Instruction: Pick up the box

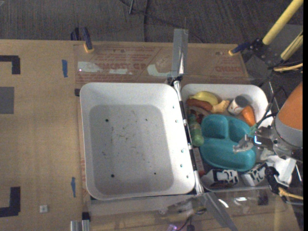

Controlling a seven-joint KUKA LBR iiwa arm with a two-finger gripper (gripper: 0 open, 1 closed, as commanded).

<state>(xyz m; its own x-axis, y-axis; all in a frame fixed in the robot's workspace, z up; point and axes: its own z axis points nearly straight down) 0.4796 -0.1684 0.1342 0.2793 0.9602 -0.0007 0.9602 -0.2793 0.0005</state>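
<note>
The wooden bench [38, 143] carries two black corner marks at its far left edge and two short strips of blue tape [64, 68] a little further in. Two white bins sit side by side on it, touching along their shared edge.

The left bin [91, 129] is one shallow tray; its floor shows a few small dark holes and faint scuffs.

The right bin [260, 93] is crowded. Along its left wall lies one green item [196, 134], too small to identify. At the back lie one yellow banana [206, 97], one reddish-brown piece just beneath it, one pale cup [237, 104] lying on its side and one orange carrot-shaped piece [248, 114] just beside the cup. One large teal moulded container [219, 131] fills the middle of the bin. The box [225, 176], one black-and-white printed carton, lies at the front of the right bin, touching the teal container's front edge. A second black-and-white printed item [253, 175] lies just to its right, and what it is cannot be told.

The gripper [243, 147] is low over the right-hand part of the teal container, behind the box and apart from it. Whether it is open or closed cannot be told. One arm [292, 121], with its orange band, enters from the right. Two yellow poles [284, 16] slant across the top right corner.
</note>
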